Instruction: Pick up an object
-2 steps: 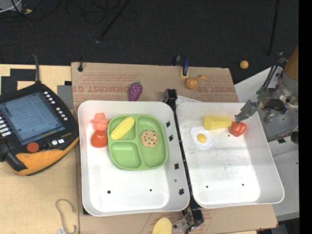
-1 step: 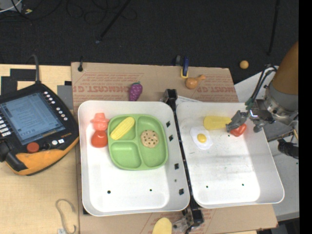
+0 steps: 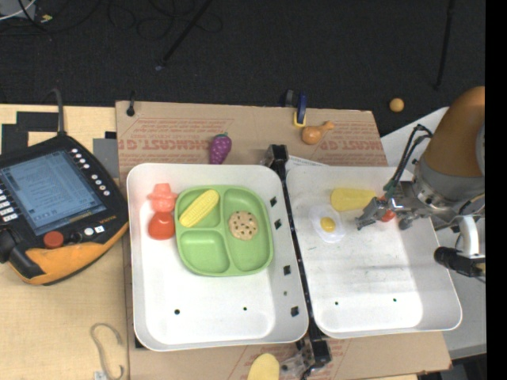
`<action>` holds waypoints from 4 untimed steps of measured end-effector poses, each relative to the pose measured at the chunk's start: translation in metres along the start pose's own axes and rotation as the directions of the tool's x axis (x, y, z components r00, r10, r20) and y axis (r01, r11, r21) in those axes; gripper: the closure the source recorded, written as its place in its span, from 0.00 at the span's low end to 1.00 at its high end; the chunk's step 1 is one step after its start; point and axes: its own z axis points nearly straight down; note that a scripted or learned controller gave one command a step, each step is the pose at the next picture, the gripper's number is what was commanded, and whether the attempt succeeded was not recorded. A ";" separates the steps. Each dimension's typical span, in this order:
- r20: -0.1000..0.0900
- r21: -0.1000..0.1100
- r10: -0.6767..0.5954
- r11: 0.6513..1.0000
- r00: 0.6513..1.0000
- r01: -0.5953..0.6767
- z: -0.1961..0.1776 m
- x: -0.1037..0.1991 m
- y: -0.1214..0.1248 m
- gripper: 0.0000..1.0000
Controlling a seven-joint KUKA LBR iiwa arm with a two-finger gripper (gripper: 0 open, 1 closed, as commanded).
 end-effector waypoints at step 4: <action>0.002 -0.009 0.003 1.000 1.000 -0.003 0.015 0.006 0.003 1.00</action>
